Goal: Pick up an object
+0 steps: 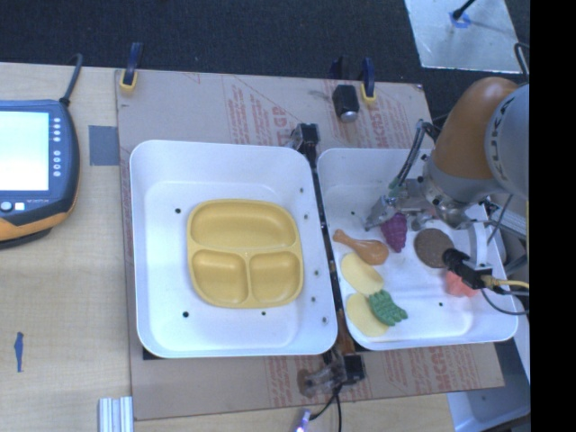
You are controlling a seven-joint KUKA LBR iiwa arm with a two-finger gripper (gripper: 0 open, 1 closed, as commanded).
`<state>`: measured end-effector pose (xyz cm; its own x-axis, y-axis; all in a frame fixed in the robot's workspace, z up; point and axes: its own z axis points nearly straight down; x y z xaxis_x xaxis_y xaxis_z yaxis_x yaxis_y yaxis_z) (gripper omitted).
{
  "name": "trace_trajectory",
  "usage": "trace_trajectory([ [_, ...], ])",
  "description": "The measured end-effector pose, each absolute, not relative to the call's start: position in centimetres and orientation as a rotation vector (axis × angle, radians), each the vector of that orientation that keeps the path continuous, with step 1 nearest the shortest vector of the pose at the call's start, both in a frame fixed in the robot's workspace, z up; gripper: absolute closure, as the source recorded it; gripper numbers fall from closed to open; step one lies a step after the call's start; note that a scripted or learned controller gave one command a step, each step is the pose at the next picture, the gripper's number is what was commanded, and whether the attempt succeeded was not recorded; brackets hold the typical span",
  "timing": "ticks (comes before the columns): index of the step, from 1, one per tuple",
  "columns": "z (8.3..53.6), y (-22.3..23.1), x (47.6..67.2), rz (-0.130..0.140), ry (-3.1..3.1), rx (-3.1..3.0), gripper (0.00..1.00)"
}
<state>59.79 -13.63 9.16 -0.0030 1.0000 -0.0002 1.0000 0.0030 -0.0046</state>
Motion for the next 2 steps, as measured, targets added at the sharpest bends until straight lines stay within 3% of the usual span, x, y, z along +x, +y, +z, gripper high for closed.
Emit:
trace_trajectory([
  [1,9.2,-15.6,65.3,0.001,-2.225,-2.216,0.0],
  [2,9.2,-14.9,60.6,0.005,-2.224,-2.215,0.0],
])
